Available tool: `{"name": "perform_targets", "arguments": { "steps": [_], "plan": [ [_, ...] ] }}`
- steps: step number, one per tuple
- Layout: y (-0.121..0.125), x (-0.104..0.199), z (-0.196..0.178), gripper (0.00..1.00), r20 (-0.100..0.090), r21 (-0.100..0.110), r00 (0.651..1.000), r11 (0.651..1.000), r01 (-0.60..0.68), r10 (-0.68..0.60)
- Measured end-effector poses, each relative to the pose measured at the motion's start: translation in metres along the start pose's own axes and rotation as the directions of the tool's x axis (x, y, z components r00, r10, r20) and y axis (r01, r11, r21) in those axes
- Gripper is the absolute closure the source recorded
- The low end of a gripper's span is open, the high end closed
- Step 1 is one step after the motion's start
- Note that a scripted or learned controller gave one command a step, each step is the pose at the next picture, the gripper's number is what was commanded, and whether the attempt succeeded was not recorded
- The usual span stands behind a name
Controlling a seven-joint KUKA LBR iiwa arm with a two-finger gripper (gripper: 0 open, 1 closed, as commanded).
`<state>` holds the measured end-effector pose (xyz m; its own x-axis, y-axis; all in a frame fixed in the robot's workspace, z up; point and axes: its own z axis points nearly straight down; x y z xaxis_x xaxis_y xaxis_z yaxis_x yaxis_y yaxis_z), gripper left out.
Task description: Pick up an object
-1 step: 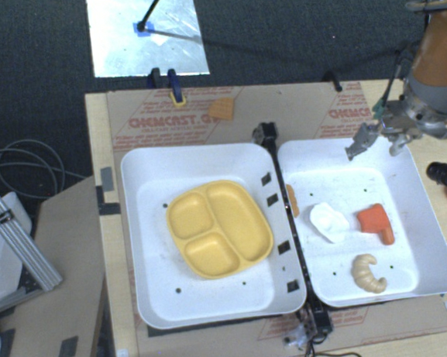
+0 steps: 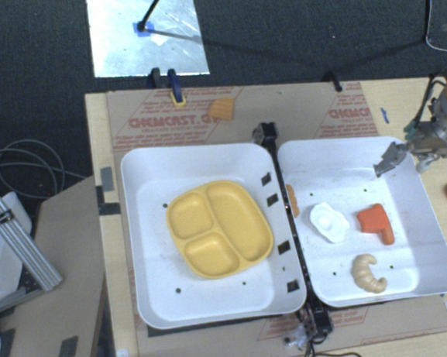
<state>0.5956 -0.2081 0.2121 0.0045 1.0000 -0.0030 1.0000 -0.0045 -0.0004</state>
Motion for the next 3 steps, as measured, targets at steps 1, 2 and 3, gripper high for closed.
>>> {"name": "perform_targets", "arguments": {
  "steps": [1,2,3],
  "plan": [
    [-0.023,0.002,0.098,0.00,-0.005,0.007,1.000,1.000,0.004,-0.004],
    [-0.036,0.002,0.129,0.00,-0.003,0.001,1.000,1.000,0.005,-0.005],
    [-0.033,0.002,0.116,1.00,-0.001,-0.005,1.000,1.000,0.006,-0.006]
  ]
}}
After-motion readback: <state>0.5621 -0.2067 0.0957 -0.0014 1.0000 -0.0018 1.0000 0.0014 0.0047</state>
